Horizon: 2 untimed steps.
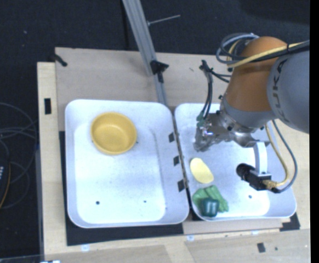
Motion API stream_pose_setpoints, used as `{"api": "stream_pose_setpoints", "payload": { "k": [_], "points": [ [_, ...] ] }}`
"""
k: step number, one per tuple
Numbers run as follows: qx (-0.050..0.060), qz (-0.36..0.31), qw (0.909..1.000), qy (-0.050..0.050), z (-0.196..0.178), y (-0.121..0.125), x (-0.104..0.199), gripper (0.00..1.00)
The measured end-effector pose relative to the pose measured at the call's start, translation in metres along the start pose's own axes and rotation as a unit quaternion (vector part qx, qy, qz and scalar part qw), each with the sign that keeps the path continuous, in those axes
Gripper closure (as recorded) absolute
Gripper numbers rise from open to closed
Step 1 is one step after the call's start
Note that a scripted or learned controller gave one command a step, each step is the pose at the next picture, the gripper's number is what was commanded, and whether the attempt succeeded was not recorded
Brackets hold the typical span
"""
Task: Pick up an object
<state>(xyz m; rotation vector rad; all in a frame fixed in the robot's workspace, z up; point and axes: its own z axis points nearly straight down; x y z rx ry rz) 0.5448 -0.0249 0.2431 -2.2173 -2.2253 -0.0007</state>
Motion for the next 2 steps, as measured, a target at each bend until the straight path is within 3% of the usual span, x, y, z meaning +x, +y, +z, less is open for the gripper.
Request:
{"api": "stream_pose_setpoints", "payload": {
  "k": [2],
  "points": [
    [0.000, 0.000, 1.0000, 0.000, 0.006, 0.003, 0.098, 1.00]
  ]
}}
